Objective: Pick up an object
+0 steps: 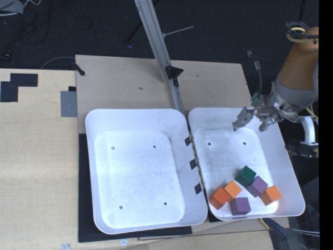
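Note:
Several small blocks lie clustered in the near right corner of the right bin (223, 139): a green block (246, 175), a purple block (257, 186), an orange block (232, 189), another orange block (220, 197), a third orange block (270, 194) and a second purple block (240, 206). My gripper (253, 120) hangs over the bin's far edge, well apart from the blocks. Its fingers are spread open and nothing is between them.
The left bin (135, 165) sits beside the right one, joined by black clips (192, 163). A slanted metal rail (158, 46) runs up from between the bins at the back. Wooden bench surface lies to the left.

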You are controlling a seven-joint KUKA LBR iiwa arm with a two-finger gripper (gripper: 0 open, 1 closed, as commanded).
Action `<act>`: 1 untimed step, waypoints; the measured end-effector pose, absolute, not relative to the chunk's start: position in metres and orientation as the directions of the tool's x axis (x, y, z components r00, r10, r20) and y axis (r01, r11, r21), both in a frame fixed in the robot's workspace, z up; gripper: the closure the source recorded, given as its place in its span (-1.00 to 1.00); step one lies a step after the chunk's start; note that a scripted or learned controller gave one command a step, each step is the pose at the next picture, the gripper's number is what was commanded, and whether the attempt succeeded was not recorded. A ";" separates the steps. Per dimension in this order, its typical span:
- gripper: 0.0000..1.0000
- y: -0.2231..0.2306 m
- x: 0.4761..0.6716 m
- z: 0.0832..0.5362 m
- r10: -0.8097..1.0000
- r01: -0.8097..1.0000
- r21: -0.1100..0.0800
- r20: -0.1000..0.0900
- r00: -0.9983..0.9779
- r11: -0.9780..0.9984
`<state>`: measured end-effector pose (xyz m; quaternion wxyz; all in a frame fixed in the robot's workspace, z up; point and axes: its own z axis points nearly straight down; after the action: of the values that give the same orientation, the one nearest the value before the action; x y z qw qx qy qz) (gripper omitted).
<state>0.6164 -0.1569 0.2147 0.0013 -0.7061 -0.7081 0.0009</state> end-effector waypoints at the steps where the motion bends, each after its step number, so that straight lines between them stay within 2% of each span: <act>1: -1.00 -0.196 0.584 0.089 1.000 1.000 -0.001 0.001 0.002 -0.002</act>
<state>0.5838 -0.1955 0.0887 0.0008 -0.7078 -0.7064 -0.0001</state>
